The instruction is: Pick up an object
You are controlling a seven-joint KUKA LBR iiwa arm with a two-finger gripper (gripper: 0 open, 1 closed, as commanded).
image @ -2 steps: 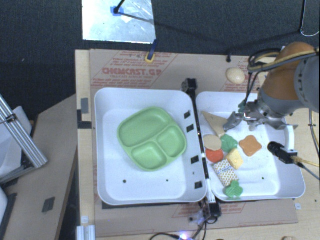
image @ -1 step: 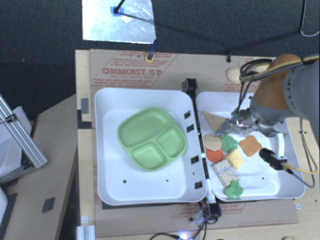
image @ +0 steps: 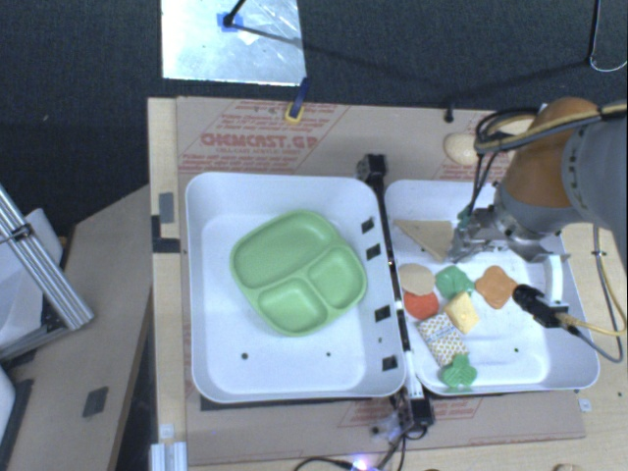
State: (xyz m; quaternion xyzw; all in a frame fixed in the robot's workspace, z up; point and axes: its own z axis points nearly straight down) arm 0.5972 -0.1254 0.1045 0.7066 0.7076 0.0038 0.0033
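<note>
Several small objects (image: 453,314) lie just below-left of the gripper (image: 469,239); its grip state cannot be told

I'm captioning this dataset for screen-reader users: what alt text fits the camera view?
A grey robot arm reaches from the right over the right white bin, its gripper low near a tan wedge above a cluster of small toy foods. The left white bin holds a green divided plate.
</note>
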